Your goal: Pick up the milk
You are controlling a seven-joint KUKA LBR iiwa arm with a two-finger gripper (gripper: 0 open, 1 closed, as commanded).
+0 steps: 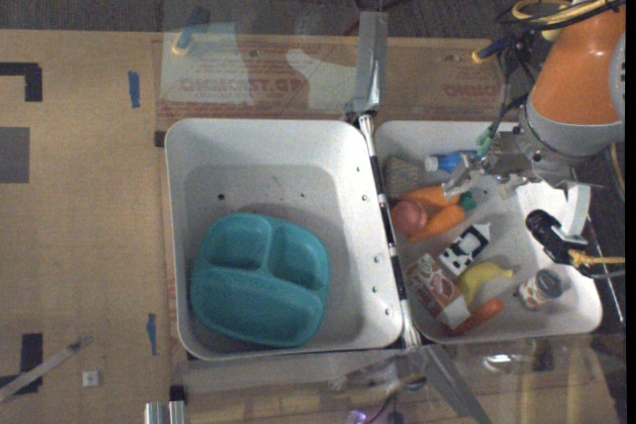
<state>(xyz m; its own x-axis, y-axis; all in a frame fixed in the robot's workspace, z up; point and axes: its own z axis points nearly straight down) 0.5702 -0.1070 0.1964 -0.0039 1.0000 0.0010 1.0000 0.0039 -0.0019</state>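
The milk (434, 286) is a small brown-and-white carton lying on its side near the front left of the right bin (586, 318). My gripper (471, 178) hangs over the back of that bin, above the orange carrot (440, 198) and next to a blue-and-white bottle (446, 161). It is well behind the carton and apart from it. Nothing shows between the gripper and the milk except a black-and-white patterned block (465, 249).
Crowded around the milk are a yellow fruit (484, 278), a red ball-like fruit (407, 215), a small orange piece (478, 315), a little can (543, 289) and a grey object (401, 176). The left bin (199, 154) holds a teal divided plate (260, 278).
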